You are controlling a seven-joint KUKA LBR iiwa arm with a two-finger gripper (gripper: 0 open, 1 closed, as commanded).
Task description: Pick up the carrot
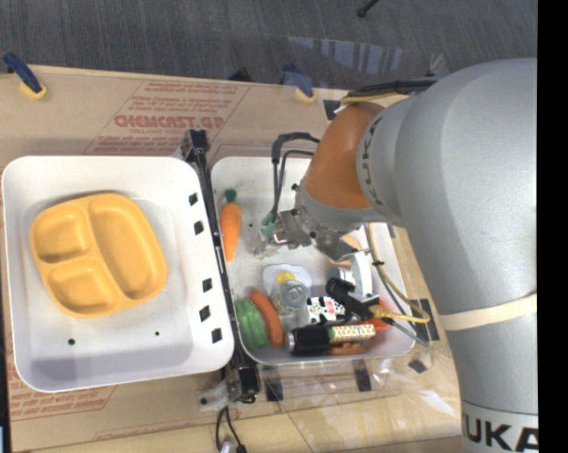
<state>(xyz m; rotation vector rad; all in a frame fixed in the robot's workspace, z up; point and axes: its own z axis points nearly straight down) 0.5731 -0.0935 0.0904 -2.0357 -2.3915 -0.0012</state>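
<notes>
Orange carrot hugs the bin's left wall; hand nearby, grip state unclear.

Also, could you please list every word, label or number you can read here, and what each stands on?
"CHEMCAST GP": red print on the brown paper sheet covering the bench.
"UKA": black letters, cut off, on the grey arm base.
Smaller red lines around "CHEMCAST GP": too small.
Label on the dark bottle in the right bin: blurred.
</notes>
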